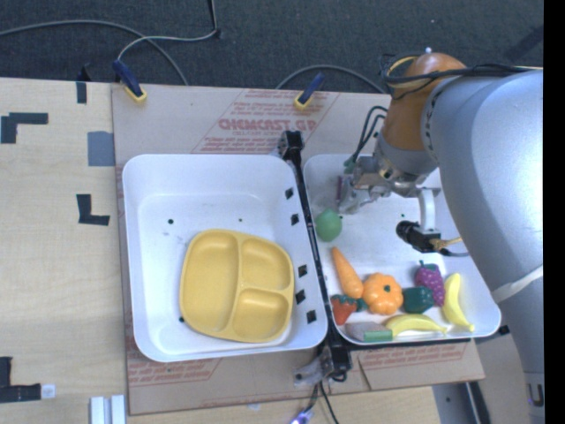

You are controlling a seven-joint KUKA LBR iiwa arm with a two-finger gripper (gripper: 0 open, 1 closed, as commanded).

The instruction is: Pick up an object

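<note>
Worktop's got two bins; we'd drop the jaws (346,200) straight over the green ball (328,226) beside the right bin's (388,246) wall. Can't tell if they're apart.

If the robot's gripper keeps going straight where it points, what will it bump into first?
Probably the green ball. The gripper points down and left in the right bin, and the ball lies just past its tip. Depth is hard to judge, so it might meet the bin floor instead.
</note>
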